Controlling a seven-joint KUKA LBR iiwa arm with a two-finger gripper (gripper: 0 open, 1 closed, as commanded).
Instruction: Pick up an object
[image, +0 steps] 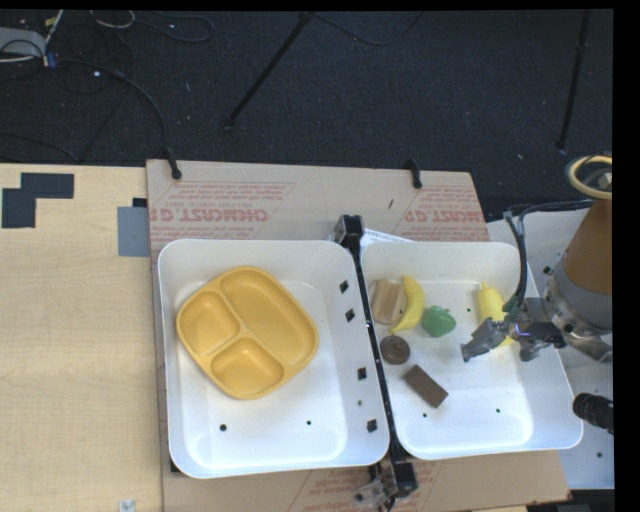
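My gripper (497, 342) hangs over the right part of the right bin (470, 440), reaching in from the right. A small yellow object (490, 302) lies just above it, touching or nearly touching its upper side. To the left in the same bin lie a green object (438, 322), a yellow banana (411, 303), a tan block (386, 300), a round brown piece (396, 349) and a dark brown bar (425, 385).
The left bin (200, 430) holds a yellow divided plate (246, 330). A black divider (368, 350) runs between the two bins. The grey and orange arm (592, 270) stands over the right bin's right rim. Cardboard lies under both bins.
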